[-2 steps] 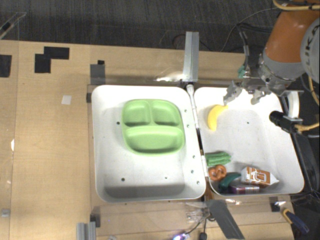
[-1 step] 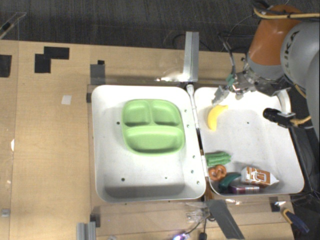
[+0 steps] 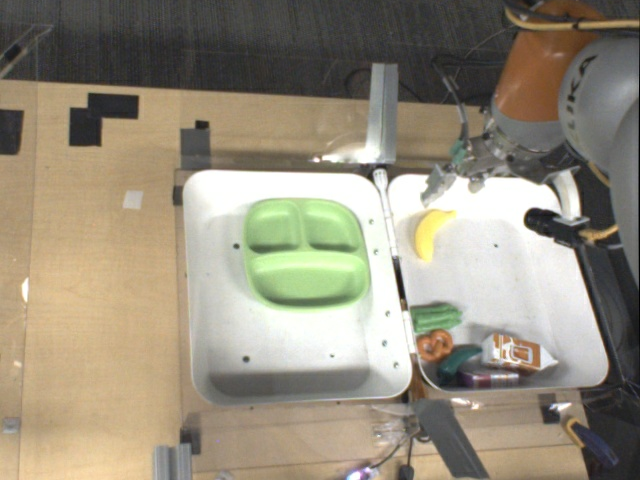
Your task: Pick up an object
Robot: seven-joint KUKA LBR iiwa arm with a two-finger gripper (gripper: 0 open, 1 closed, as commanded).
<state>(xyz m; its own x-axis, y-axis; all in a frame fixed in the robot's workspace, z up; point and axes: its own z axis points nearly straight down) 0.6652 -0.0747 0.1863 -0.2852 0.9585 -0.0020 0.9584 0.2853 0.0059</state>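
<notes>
Divided tray [image 3: 303, 251] in left bin [image 3: 215, 368]; banana [image 3: 430, 232] (far end) in right bin [image 3: 560, 298].

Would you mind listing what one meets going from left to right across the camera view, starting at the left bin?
Left bin → green divided plate → right bin → yellow banana → gripper → milk carton. The things clustered at the right bin's near-left corner overlap in order, so I leave them out.
</notes>
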